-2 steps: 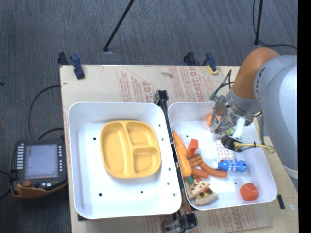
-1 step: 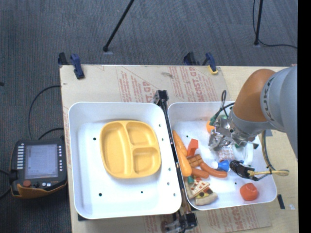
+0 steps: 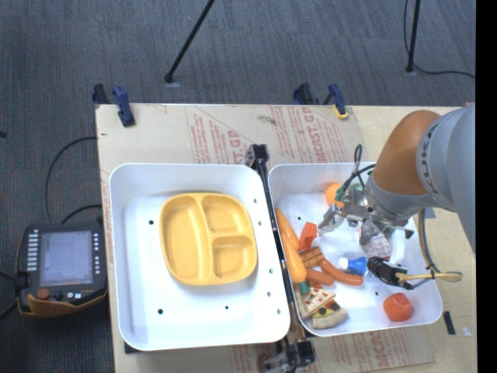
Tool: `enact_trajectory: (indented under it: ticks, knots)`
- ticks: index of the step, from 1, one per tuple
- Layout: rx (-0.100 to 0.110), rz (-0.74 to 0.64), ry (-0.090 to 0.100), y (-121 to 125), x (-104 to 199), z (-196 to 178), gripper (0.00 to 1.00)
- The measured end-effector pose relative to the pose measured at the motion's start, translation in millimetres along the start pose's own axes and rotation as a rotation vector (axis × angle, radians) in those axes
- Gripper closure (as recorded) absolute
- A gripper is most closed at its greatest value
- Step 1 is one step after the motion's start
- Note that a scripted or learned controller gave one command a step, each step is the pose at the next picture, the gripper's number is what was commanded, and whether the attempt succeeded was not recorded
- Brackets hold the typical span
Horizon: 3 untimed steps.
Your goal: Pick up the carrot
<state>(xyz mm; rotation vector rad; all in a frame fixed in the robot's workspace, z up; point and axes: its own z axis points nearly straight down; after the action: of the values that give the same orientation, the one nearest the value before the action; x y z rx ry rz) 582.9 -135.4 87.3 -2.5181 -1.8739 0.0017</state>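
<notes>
While the grey arm [image 3: 435, 162] with its orange band is reaching in from the right, the gripper [image 3: 359, 228] is hanging low over the middle of the right bin [image 3: 431, 305]. Its fingers [image 3: 330, 220] are spreading apart, and nothing is sitting between them. One metal finger is pointing toward the left, the other is pointing down over a pale, speckled item [image 3: 378, 245] that is too blurred to identify.

The carrot [image 3: 290, 247] is lying along the left wall of the right bin, its thin end pointing toward the far side and its thick end toward the near side; it is resting apart from the gripper, to the gripper's left. A small red block [image 3: 308, 234] is sitting just beside the carrot, between it and the fingers. Two sausages [image 3: 342, 273] are lying below the gripper, near a blue-and-white piece [image 3: 356, 266]. A waffle-like toy [image 3: 322, 303] is occupying the near left corner, and a red tomato-like toy [image 3: 397, 307] is sitting at the near right. A small orange ball [image 3: 332, 193] is showing behind the gripper.

The left bin [image 3: 136, 317] is holding a yellow divided plate [image 3: 208, 237]. A teach pendant [image 3: 62, 269] is lying on the floor at far left.
</notes>
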Motion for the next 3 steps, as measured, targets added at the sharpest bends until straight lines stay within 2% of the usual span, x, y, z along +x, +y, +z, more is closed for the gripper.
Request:
enact_trajectory:
  ticks: [1, 2, 3]
  knots:
    - [0.000, 0.169, 0.001, 64, -1, 0, 0.00]
    - [0.001, 0.165, 0.000, 64, 0, -10, 1.00]
    - [0.002, 0.164, 0.000, 64, 0, -10, 0.00]
